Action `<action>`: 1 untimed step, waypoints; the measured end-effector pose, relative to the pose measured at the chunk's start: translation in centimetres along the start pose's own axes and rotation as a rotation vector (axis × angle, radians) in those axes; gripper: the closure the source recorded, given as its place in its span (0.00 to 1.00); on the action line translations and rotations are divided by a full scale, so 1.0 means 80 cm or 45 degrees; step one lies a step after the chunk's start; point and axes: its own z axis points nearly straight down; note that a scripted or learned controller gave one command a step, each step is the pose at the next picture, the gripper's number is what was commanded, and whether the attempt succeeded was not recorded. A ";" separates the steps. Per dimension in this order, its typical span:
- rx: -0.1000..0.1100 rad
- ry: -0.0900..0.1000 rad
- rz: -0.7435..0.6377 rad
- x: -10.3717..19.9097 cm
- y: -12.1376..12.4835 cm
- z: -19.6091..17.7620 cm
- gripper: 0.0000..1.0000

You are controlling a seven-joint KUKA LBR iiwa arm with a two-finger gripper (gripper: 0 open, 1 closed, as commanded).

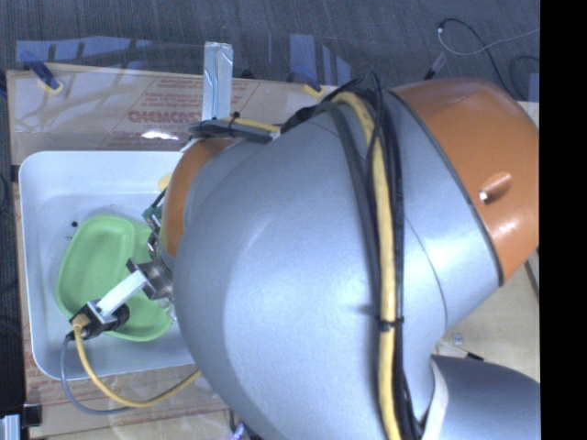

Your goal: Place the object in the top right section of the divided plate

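The grey arm (348, 273), its orange band (486, 172) high above the wrist, leaned over the left-hand white bin (37, 181) and hid much of the bench. The pincer (139, 282) hung low over the green divided plate (96, 246). Its working end was masked by the wrist, so it could not be told whether the pincer stood apart, together or clamped on anything.

The plate lay directly beneath and just to the camera's left of the pincer, with most of its bare green surface spreading away from the pincer toward the bin's far wall. A white bracket (119, 293) jutted from the pincer across the plate's near edge. From its tip a yellow cable (119, 392) looped down and back under the arm.

The object itself could not be picked out. Whether it rode in the pincer or already sat on the plate beneath it was not to be judged from this angle.

The step in hand appeared to be the placing. Doing it well would call for setting the pincer squarely over the plate's top right section, clear of the ridges between sections, and coming down low before letting go, so the object would not bounce or slide into a neighbouring section. The trailing cable looked close enough to drag at the plate's rim.
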 end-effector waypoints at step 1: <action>0.004 -0.010 -0.010 0.000 -0.002 -0.009 1.00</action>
